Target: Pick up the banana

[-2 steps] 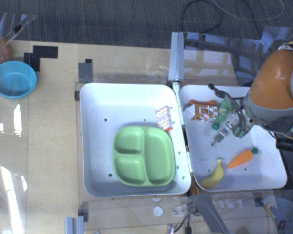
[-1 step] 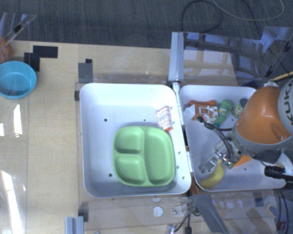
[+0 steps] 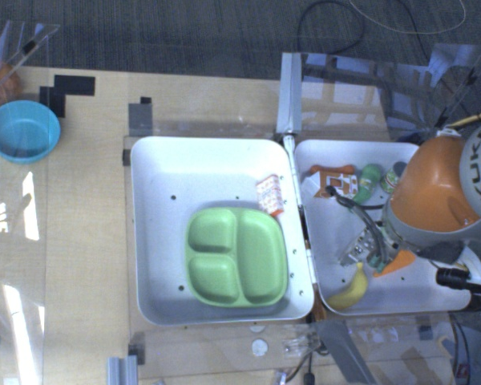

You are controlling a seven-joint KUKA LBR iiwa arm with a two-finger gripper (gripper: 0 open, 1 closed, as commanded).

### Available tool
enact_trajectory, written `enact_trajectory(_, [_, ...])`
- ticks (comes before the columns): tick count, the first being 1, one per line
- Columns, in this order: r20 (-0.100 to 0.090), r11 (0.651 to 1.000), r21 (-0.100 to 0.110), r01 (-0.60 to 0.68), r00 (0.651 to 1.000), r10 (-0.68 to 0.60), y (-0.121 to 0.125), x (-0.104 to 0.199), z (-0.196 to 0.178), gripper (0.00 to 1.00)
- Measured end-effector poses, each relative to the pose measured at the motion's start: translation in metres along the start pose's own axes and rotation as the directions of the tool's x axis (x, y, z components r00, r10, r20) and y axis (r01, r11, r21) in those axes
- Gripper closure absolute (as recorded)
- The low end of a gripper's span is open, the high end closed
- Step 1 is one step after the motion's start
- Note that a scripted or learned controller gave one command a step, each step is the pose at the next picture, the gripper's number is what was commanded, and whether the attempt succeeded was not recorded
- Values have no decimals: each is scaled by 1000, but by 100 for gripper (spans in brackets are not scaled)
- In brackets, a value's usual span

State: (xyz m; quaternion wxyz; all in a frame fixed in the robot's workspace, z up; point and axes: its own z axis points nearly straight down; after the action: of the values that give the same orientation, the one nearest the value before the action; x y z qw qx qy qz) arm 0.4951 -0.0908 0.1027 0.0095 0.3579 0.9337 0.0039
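The yellow banana (image 3: 349, 290) lies in the right bin (image 3: 433, 299), close to its front left corner, with its tip pointing up and right. The gripper (image 3: 361, 251) hangs low in the right bin, just above and behind the banana's upper end, under the grey arm with its orange band (image 3: 433, 189). The arm hides much of the bin's right half. Nothing is visibly held.
An orange carrot-like piece (image 3: 397, 262) lies right of the banana. A green bottle (image 3: 369, 180) and an orange-and-white package (image 3: 337, 180) sit at the right bin's back. The left bin (image 3: 156, 215) holds a green divided plate (image 3: 236, 255) and a small packet (image 3: 270, 195). A blue bowl (image 3: 22, 131) stands far left.
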Motion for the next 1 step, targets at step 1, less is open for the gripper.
enact_trajectory(1, [0,1000,0,0,1000,0,0,0,0,0])
